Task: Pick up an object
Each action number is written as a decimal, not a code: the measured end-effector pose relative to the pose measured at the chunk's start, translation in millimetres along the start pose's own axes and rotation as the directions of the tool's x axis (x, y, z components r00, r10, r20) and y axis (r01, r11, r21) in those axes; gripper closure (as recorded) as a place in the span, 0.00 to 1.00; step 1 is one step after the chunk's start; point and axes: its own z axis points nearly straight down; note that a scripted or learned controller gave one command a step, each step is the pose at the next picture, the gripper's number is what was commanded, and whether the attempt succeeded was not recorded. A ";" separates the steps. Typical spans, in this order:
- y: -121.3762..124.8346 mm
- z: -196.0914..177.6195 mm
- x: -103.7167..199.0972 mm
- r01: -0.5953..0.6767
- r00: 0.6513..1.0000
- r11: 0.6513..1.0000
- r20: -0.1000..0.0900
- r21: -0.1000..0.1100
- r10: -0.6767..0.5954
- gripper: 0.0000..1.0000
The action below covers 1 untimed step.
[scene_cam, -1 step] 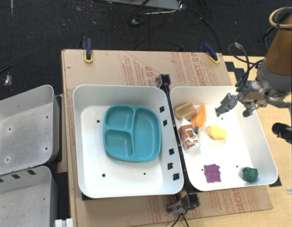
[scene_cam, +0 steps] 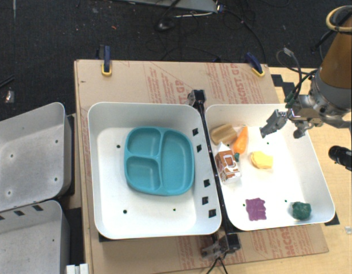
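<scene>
A cardboard-covered surface [scene_cam: 164,76] is sitting over a dark, cable-strewn floor, carrying two shallow white bins side by side. The left bin [scene_cam: 101,153] is holding a teal divided plate [scene_cam: 160,160]; the right bin [scene_cam: 312,170] is holding the candidates for a pick — a tan bread-like piece [scene_cam: 223,133], an orange carrot-shaped piece [scene_cam: 241,140], a small brown-and-white box [scene_cam: 227,165], a yellow block [scene_cam: 262,160], a flat purple piece [scene_cam: 255,208] and a dark green lump [scene_cam: 301,210].

The arm is reaching in from the right, its hand [scene_cam: 287,123] hovering over the upper part of the right bin with its two fingers spread apart and nothing between them. The yellow block is lying nearest, just below and to the left of the hand; the purple piece and green lump are well apart from it, near the bin's front edge.

The risks from here look plain enough. The bread piece, the carrot piece and the box are crowding together against the divider wall — a descent there is likely to catch two things at once, or jam a finger against the wall. The purple piece looks too flat to give the fingers much purchase. The yellow block seems the safest choice, though a slightly off-centre closure could be nudging it aside rather than gripping it.
</scene>
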 end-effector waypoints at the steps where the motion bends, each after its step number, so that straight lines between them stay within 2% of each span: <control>1: 3.2 61.4 -5.8 -0.003 1.000 1.000 0.000 0.005 0.003 0.00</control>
